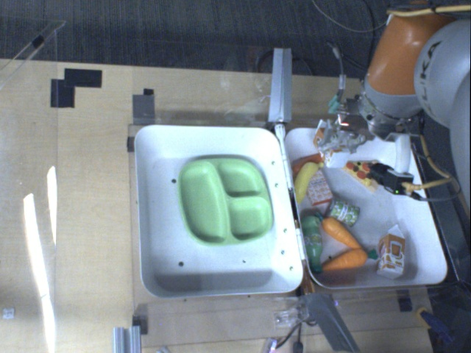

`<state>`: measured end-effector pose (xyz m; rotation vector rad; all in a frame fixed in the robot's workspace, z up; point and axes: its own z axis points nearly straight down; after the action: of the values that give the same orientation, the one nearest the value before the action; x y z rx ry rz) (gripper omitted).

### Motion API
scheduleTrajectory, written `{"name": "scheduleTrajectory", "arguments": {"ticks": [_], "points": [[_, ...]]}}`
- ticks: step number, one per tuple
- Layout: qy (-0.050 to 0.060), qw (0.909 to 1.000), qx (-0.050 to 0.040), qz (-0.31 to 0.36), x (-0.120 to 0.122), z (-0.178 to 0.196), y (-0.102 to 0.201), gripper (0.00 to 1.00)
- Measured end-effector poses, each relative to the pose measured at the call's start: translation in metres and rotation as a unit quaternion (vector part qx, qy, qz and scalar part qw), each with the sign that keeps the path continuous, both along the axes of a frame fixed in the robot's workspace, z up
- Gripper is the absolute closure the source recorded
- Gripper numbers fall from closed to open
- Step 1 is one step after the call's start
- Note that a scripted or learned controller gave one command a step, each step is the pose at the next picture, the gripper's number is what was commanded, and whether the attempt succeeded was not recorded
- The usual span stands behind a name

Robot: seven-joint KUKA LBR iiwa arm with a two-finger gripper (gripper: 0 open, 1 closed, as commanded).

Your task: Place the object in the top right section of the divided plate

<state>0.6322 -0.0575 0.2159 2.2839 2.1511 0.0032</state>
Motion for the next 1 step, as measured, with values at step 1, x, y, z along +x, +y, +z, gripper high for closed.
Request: {"name": "scheduleTrajectory", "arguments": {"ticks": [1], "points": [[0.001, 0.9964, -0.0003, 0.084, -0.0387, -0.0264, 0.0468, 1.00]]}}
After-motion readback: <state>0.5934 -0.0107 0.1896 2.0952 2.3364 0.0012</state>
